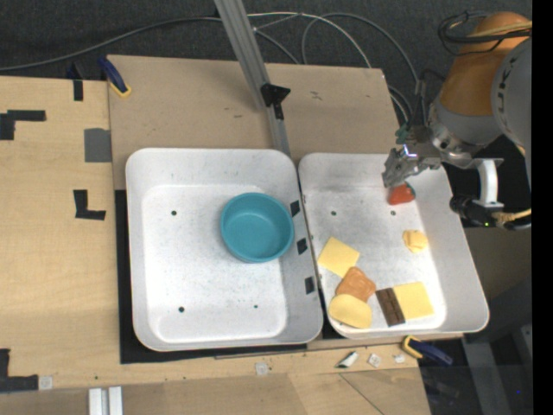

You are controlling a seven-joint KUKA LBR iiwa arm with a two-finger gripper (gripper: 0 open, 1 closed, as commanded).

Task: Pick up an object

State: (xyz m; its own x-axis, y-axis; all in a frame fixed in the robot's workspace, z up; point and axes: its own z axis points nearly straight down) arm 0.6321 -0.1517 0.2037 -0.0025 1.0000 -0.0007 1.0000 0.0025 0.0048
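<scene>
The grey arm (484, 85) with its orange band comes in from the right and bends down over the far end of the right bin (367, 188), its claw (399, 173) pointing down just above a small red piece (401, 195). The claw sits right at the top of that red piece, seemingly touching it, but whether the piece is gripped, or how wide the claw stands, cannot be told from this slant. The red piece lies near the right bin's far right corner, too small to show any clear long axis. Toward the near end of the right bin lie a small yellow lump (416, 240), a yellow square (338, 256), a brown wedge (356, 283), a pale yellow rounded piece (350, 311), a dark brown bar (389, 306) and a yellow block (414, 300) touching that bar. None crowds the red piece. To the right bin's left, the left bin (173, 232) holds a blue bowl (256, 226), upright.
</scene>
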